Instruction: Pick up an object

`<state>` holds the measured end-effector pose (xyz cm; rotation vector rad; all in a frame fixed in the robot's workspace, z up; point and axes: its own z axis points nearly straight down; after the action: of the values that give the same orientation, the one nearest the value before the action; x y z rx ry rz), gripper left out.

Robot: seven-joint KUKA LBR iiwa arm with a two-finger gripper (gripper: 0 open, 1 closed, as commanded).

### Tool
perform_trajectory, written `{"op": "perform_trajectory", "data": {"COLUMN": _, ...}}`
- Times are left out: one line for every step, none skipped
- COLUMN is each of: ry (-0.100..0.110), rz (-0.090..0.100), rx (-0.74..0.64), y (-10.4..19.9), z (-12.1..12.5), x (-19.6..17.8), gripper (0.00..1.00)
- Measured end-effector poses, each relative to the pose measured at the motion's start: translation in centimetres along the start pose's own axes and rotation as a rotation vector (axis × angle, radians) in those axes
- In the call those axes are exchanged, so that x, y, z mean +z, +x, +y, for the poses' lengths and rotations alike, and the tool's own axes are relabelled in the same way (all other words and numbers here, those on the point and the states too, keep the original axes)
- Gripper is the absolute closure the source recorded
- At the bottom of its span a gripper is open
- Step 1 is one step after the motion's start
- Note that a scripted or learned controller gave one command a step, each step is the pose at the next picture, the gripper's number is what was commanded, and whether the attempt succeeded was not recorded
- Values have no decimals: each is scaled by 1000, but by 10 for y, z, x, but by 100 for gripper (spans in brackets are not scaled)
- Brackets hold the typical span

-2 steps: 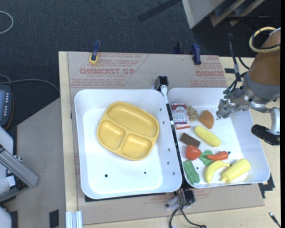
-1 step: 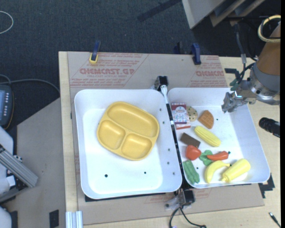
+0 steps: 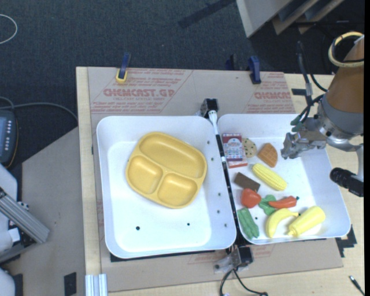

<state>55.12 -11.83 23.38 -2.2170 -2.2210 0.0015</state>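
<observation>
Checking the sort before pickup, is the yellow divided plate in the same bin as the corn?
No, the yellow plate lies in the left bin; the corn lies in the right bin.

Dark blue-grey carpet [image 3: 87, 34] covers the floor around the bench. A brown board [image 3: 173, 87] printed with red lettering tops the bench, held at its far edge by a yellow-and-blue clamp [image 3: 122, 69] and a blue clamp [image 3: 253, 68]. A thin white cable [image 3: 8, 29] loops at upper left, and a pale panel [image 3: 277, 14] stands at upper right.
</observation>
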Motion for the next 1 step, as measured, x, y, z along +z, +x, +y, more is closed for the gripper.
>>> {"op": "perform_trajectory", "data": {"ry": 2, "rz": 1, "rx": 0, "y": 34, "z": -43, "x": 7, "gripper": 100}}
